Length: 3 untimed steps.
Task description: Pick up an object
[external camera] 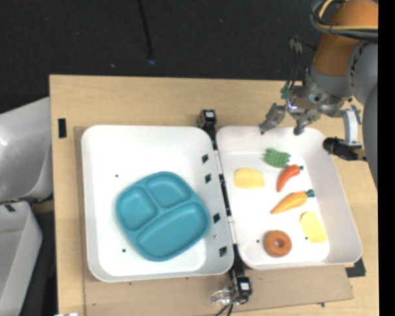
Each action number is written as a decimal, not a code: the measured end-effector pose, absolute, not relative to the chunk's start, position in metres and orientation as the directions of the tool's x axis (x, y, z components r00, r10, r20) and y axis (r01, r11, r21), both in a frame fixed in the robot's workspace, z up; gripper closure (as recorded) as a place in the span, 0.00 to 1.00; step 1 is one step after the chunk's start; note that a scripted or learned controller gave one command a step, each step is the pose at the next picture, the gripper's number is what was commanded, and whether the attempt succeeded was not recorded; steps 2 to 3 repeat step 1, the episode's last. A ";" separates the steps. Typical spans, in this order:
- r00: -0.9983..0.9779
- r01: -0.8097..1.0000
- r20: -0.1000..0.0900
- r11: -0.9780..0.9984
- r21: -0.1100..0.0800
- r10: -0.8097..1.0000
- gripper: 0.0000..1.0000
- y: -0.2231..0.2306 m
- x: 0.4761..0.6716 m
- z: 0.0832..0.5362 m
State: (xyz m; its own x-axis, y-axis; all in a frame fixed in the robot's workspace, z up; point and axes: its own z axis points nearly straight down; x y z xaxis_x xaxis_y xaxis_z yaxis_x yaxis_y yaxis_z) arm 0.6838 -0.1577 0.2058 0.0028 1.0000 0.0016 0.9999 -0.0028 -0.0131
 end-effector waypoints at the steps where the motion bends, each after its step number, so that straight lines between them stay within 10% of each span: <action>1: 0.000 1.000 -0.001 0.000 0.001 1.000 0.00 -0.157 0.687 0.216; 3: 0.000 1.000 -0.001 0.000 0.001 1.000 0.00 -0.157 0.687 0.216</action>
